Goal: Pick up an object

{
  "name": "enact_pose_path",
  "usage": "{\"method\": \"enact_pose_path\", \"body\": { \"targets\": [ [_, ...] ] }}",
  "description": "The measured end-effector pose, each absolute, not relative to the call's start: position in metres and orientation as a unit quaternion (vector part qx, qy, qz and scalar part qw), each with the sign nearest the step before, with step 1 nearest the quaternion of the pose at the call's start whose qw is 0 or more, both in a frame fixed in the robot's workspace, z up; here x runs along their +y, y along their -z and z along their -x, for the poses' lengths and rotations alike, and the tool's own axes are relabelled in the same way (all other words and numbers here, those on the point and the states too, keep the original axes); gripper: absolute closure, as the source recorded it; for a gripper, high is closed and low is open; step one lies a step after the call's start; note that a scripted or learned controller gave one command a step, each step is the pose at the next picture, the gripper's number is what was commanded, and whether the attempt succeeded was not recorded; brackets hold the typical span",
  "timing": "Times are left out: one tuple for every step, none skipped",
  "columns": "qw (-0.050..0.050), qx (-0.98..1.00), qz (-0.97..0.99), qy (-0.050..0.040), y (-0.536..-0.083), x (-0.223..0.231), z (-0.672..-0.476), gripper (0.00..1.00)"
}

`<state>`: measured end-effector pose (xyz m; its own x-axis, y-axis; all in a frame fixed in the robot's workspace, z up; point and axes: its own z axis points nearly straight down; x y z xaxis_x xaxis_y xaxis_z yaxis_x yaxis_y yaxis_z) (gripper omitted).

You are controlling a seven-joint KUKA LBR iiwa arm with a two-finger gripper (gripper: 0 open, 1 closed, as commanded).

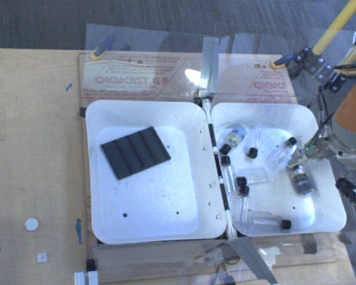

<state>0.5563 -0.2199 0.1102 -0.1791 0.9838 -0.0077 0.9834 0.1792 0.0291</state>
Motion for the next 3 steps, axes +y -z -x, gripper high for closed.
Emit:
{"method": "enact_pose_path", "body": {
  "targets": [
    [-0.001,0.795,-0.607,0.0007,-0.179,-0.16,-0.549,1.0],
    [0.0,0.812,-0.584,0.0007,-0.184,-0.107,-0.581,1.0],
    [0.0,0.812,-0.584,0.0008,-0.184,-0.107,-0.581,0.0]
  ]
}}
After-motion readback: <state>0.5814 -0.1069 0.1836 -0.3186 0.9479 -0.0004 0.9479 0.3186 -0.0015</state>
